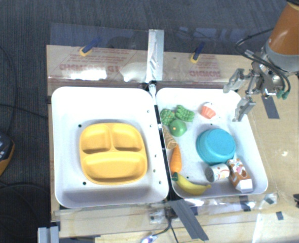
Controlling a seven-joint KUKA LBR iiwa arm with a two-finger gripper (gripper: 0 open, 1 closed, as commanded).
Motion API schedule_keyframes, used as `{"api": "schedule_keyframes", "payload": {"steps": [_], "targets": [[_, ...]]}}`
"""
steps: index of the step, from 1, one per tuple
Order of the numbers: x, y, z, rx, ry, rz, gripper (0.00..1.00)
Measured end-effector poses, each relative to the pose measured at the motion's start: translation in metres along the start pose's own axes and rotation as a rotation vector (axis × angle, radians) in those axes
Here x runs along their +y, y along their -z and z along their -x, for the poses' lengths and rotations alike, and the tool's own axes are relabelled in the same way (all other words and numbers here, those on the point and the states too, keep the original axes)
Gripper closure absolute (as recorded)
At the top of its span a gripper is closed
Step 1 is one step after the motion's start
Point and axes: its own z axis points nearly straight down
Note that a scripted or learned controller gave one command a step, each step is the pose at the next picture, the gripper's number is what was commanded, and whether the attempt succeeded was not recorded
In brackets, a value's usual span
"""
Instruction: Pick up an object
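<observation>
Claw [240, 96] seemingly open, holding nothing, over right bin's [251, 130] far corner

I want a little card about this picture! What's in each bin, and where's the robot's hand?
left bin: yellow divided plate
right bin: broccoli, green apple, carrot, banana, blue bowl, small can on its side, small carton, small orange and white thing
gripper: over the right bin's far right corner, holding nothing
fingers: spread apart
nearest thing to gripper: small orange and white thing
</observation>
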Motion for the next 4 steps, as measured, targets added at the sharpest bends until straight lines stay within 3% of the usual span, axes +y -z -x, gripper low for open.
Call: {"api": "schedule_keyframes", "payload": {"steps": [1,2,3,4], "targets": [[0.018,-0.161,-0.075,-0.013,0.265,-0.002,0.0],[0.068,-0.174,-0.097,-0.012,0.352,-0.004,0.0],[0.086,-0.174,-0.084,-0.009,0.362,-0.005,0.0],[-0.003,-0.149,-0.054,-0.006,0.306,0.011,0.0]]}}
